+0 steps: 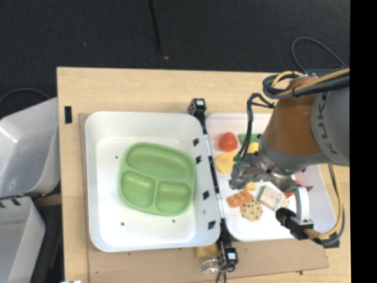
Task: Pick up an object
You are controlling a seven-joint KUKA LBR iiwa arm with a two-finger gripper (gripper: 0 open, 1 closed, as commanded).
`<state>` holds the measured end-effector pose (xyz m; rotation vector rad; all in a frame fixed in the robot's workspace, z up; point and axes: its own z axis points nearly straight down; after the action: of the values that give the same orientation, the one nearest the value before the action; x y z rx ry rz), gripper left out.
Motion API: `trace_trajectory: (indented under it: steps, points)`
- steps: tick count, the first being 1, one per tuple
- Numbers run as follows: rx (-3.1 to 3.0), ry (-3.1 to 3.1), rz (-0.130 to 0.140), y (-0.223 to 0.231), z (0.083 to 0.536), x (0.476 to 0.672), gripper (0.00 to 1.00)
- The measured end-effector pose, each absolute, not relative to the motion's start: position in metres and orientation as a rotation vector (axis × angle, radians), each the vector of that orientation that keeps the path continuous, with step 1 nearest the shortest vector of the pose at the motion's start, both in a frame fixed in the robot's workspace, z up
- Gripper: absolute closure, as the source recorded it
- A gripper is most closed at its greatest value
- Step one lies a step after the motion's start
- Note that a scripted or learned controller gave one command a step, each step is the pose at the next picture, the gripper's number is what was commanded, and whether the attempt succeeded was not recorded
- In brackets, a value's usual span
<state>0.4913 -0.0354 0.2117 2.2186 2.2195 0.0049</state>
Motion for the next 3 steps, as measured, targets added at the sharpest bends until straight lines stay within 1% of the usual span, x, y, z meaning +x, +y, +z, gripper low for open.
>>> trace_trajectory:
  steps: [1, 2, 3]
  points:
    - [2.206, 2.224, 0.017, 0.007, 0.347, 0.491, 1.00]
    - [2.205, 2.236, 0.008, 0.127, 0.377, 0.490, 1.00]
    - [2.223, 2.219, -0.002, 0.057, 0.367, 0.490, 1.00]
